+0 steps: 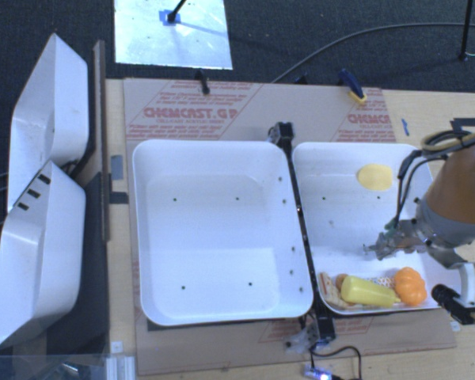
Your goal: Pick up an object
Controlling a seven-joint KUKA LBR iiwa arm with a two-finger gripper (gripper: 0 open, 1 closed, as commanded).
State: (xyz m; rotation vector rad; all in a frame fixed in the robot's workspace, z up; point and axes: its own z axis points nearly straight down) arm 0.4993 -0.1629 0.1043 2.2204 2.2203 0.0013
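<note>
- End effector [382,248]: you see it low inside the right bin [332,165]; you cannot tell its opening.
- Yellow disc [375,177]: at 12 o'clock from it, apart.
- Yellow object [366,291], orange ball [411,286]: at 6 o'clock, along the bin's near wall.
- Left bin [214,165]: at 9 o'clock.

The grey arm [457,204] reaches in from the right, its gripper [382,248] held low.
</note>
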